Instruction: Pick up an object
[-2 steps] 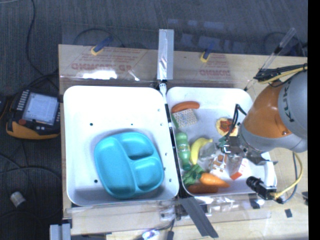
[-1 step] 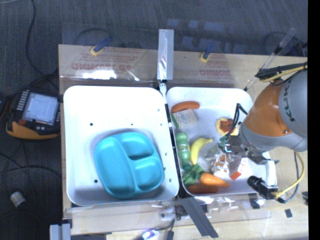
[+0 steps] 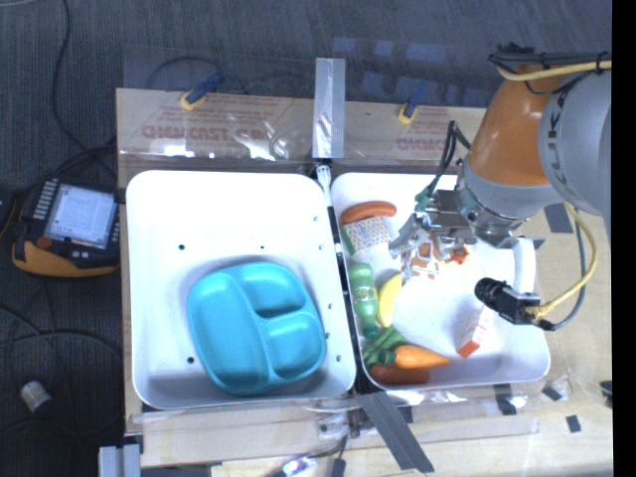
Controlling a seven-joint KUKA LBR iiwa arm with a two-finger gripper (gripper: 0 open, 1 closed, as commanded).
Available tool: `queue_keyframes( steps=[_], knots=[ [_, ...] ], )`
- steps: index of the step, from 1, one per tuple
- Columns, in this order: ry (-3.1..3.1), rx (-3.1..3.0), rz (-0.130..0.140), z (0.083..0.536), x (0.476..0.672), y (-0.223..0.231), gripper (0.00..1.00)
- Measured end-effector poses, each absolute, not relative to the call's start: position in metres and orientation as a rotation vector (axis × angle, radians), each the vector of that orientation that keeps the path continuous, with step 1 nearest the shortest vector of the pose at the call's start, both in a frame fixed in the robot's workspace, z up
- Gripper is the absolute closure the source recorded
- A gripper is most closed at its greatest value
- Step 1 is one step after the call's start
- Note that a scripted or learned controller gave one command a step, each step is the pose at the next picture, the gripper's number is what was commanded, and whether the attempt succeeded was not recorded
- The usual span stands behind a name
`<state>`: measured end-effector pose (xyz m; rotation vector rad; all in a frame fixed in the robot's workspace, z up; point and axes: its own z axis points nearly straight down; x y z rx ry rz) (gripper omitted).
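Currently the gripper (image 3: 417,251) hangs over the right bin (image 3: 517,366), above a small orange-and-white object (image 3: 442,254); finger state cannot be determined. Blue tray (image 3: 256,326) occupies left bin (image 3: 159,217).

Two white bins sit side by side on the bench. The left bin (image 3: 159,207) holds a blue tray (image 3: 256,326) with compartments, lying toward its near right part. The right bin (image 3: 517,361) holds a pile along its left wall — a sausage (image 3: 368,211) at the far end, a mesh-patterned item (image 3: 366,234) just below it, a green bottle (image 3: 362,291), a yellow piece (image 3: 390,296), then a carrot (image 3: 422,357) near the front. A small orange-and-white packet (image 3: 473,332) lies toward the right. The arm (image 3: 532,137) reaches in from the right; its gripper (image 3: 422,251) hangs over the bin's middle, beside the yellow piece. A handheld pendant (image 3: 70,227) lies on the floor at left.
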<state>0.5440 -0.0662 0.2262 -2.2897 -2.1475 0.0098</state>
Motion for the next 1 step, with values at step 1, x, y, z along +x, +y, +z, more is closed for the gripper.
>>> queue_keyframes(
  steps=[1],
  knots=[
    [-1.943, -2.467, 0.013, 0.2705, 0.5630, -0.1142, 1.00]
  ],
)
